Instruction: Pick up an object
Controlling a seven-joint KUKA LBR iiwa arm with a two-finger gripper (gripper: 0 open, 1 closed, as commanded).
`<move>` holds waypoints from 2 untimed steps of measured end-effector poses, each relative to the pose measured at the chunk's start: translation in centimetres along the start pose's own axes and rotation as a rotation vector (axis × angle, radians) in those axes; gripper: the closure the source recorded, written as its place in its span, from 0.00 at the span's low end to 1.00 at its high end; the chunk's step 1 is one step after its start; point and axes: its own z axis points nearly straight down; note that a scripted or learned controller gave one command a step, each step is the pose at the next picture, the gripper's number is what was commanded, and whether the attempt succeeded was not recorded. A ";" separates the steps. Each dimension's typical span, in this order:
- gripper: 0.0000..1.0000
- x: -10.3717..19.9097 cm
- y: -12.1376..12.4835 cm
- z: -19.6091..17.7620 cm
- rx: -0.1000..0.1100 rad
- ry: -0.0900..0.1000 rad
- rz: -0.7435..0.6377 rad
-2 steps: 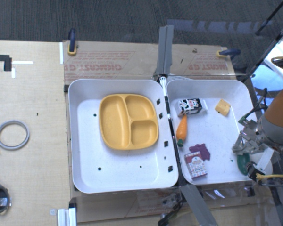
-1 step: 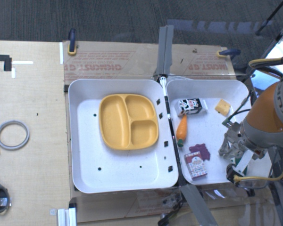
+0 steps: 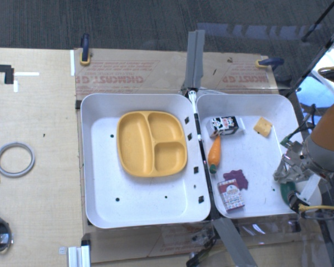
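Camera view: gripper point(image 3: 290, 171) hangs by the right bin's edge point(image 3: 278, 143), finger state unclear; center squarely over the carrot point(image 3: 214, 153) before descending.

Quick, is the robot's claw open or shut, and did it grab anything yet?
Two-finger metal gripper: cannot be told whether open or shut. It sits at the right edge of the right-hand shallow white bin, with nothing seen between its fingers.

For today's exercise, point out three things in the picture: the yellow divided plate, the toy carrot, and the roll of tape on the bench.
Yellow divided plate point(image 3: 152, 143), camera view: on the ridge between compartments.
Toy carrot point(image 3: 214, 152), camera view: on the orange body.
Roll of tape point(image 3: 0, 150), camera view: on its grey ring.
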 end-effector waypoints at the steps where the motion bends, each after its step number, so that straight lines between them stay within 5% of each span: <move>1: 1.00 4.2 -4.1 0.4 0.004 -0.011 0.057; 2: 1.00 1.0 -1.5 0.3 0.003 -0.010 -0.076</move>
